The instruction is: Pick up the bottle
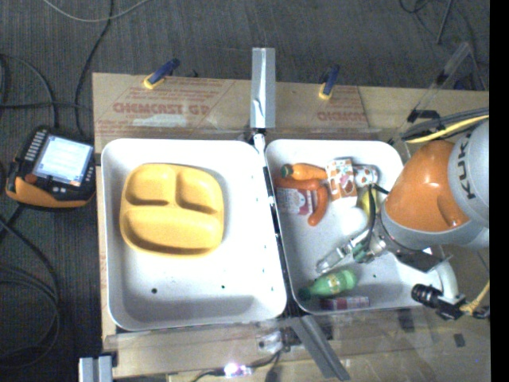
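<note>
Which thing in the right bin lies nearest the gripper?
The green bottle, on its side just below the gripper; the orange carrot toy lies farther up.

Two white bins (111,213) side by side; one yellow divided tray (172,208) in the 9 o'clock bin. In the 3 o'clock bin: one green bottle (334,282), one carrot (306,172), one small carton (340,177). Two clamps (161,73) at 12 o'clock.

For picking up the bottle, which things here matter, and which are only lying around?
Matter: green bottle, lying on its side in the right bin; claw, just above it.

Lying around: yellow tray in the left bin; carrot; small carton; banana.
</note>
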Controlling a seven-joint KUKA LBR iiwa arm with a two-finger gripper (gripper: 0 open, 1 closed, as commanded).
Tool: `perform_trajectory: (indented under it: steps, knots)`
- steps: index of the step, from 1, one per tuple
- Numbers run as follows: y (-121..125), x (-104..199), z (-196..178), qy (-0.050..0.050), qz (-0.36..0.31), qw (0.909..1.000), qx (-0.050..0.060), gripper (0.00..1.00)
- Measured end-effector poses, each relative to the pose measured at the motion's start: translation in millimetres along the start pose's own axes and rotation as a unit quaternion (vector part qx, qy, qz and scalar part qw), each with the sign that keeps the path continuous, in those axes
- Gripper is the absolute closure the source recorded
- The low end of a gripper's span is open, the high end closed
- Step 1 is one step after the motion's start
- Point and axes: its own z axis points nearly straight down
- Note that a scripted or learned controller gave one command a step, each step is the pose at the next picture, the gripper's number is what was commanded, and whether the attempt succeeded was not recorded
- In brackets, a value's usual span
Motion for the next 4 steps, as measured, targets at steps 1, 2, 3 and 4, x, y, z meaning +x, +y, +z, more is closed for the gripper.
perform_trajectory:
  steps: [1, 2, 3, 4]
  knots:
    - [2, -1, -10, -0.002, 0.001, 1.0000, -0.003, 1.00]
    - [-1, -34, -2, 0.002, 0.040, 0.9992, -0.002, 1.00]
    - [-9, -38, -3, -0.005, -0.049, 0.9988, -0.006, 1.00]
    - [-11, -37, -1, -0.002, -0.049, 0.9988, -0.003, 0.00]
